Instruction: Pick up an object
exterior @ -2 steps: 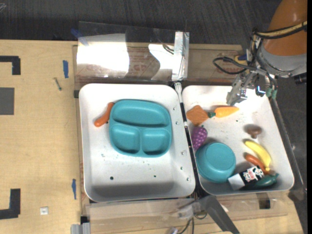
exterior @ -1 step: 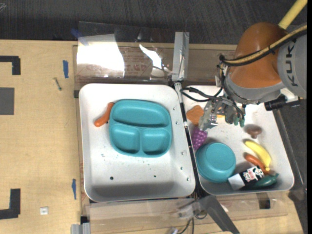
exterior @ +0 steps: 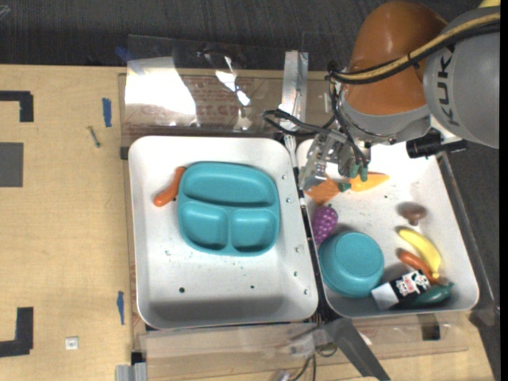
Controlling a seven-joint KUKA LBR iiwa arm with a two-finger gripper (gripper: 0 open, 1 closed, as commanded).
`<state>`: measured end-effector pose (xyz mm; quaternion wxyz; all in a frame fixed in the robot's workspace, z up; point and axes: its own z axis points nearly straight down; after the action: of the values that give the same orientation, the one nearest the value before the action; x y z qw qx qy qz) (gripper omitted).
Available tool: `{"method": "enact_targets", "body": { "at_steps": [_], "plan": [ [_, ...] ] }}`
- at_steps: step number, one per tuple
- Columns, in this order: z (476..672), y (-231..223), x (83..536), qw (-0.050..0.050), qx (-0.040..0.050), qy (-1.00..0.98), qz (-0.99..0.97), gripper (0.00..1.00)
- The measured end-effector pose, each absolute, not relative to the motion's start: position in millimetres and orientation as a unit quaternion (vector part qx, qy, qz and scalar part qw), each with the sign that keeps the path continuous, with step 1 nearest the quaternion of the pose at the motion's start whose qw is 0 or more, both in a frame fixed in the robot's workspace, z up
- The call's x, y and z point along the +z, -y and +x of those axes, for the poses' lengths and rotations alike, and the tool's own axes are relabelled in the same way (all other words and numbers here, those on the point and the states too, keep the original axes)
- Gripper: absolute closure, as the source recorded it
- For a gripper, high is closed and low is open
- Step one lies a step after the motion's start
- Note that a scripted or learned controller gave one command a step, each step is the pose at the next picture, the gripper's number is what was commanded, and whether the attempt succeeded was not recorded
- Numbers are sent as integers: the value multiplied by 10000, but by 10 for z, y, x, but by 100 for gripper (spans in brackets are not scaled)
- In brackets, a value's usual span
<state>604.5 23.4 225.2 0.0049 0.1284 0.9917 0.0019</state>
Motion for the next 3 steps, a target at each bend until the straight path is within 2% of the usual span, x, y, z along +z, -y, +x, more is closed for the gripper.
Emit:
{"method": "enact_targets", "body": {
  "at_steps": [1,2,3],
  "plan": [
    [6060,-228,2360,84,17,-9917,1284,100],
    [6325,-886,1979,11,17,-9870,1609,100],
    [6458,-1331,1957,32,20,-9743,2250,100]
  ]
}}
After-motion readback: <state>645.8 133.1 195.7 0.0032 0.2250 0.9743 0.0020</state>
